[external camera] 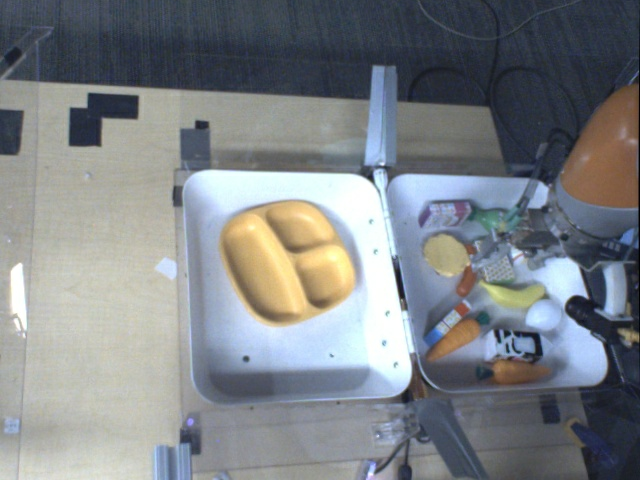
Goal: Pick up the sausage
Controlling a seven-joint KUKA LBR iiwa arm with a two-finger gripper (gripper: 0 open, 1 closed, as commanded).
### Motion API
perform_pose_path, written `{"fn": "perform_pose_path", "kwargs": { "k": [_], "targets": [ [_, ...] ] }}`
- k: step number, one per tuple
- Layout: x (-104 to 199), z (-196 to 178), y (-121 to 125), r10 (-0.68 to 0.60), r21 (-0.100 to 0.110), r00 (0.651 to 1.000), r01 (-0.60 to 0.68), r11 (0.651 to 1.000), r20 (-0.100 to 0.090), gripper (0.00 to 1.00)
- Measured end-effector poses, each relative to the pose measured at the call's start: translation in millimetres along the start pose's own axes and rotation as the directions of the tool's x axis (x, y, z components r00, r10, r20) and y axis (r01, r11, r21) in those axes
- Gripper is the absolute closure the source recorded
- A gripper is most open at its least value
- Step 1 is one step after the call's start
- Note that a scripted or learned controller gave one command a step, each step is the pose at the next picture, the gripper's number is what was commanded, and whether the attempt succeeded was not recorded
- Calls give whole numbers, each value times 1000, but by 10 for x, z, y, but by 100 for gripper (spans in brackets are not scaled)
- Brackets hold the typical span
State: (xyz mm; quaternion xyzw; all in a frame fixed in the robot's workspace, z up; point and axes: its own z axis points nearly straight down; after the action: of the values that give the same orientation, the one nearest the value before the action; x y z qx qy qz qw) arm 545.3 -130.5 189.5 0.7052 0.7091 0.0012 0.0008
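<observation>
Gripper [497, 261] hangs low just above the banana [513, 293], its tip sunk among the clutter; you cannot tell from this slant whether it is released or clenched, and nothing shows as held. The sausage [467, 281], a short red-brown stub, lies just left of the banana's near tip, tilted, and seems to touch the yellow disc [446, 255] up-left of the banana.

As you judge the approach, shift a little left of the banana before you descend, and turn the wrist so the closing line crosses the sausage's short width. It is small and round, so it will likely roll or squirt out if you catch it off-centre. Mind the disc and the carrot [455, 337] below-left of the banana; either could be nipped along with it.

Around the banana the white bin [590, 368] is smooth and crowded, leaving little room. Far left of the banana, the other bin [200, 268] holds one yellow mould [288, 260].
</observation>
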Motion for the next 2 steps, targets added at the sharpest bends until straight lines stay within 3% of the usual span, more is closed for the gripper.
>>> {"fn": "perform_pose_path", "kwargs": {
  "k": [1, 2],
  "targets": [
    [13, -113, 21, -3, -6, 1000, 3, 1000, 0, 100],
    [13, -113, 21, -3, -5, 1000, 3, 1000, 0, 0]
  ]
}}
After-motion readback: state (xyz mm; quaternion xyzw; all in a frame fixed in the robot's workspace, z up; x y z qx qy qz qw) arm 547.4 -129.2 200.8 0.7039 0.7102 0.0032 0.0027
